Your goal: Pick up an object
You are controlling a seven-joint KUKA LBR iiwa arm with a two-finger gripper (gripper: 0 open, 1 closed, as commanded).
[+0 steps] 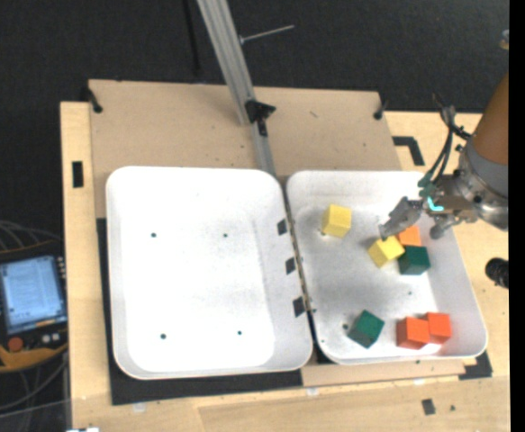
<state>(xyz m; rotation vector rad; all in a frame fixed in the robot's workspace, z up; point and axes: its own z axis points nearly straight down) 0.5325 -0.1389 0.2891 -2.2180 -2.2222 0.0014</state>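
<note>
Hovering at the right bin's (pixel 352 187) upper right, gripper (pixel 417 219) spread open, nothing between the fingers — yellow cube (pixel 385 251) just below-left, touching an orange cube (pixel 411 236) and green cube (pixel 414 260).

Blocks (pixel 402 255) crowd the right bin's (pixel 334 349) right half.

This is a robotics lab. A plywood bench (pixel 226 124) on dark carpet carries two shallow white bins (pixel 199 268), with a slanted metal pole (pixel 230 57) rising at twelve o'clock and a lit teach pendant (pixel 23 300) with cables at nine o'clock.
</note>
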